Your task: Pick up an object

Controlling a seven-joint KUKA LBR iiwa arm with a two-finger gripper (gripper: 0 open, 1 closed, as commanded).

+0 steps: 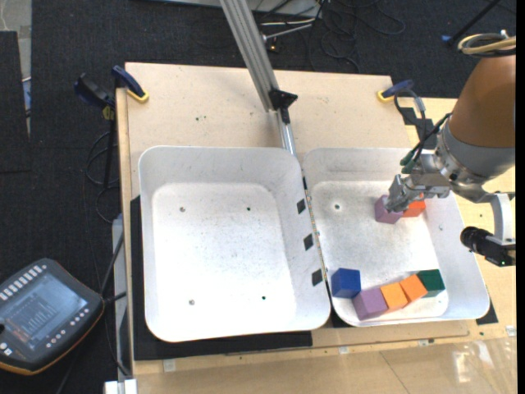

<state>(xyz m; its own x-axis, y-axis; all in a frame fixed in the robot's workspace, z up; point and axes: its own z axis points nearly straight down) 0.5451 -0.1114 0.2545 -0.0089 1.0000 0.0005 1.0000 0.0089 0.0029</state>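
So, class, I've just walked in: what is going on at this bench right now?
A grey arm with an orange band reaches in from the right, its gripper low in the right bin, right over a purple block and a red-orange block. A blue block, another purple block, an orange block and a green block sit along that bin's near edge.

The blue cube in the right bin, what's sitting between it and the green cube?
In the camera view, a purple cube and an orange cube lie between the blue cube and the green cube, forming a row along the right bin's near wall.
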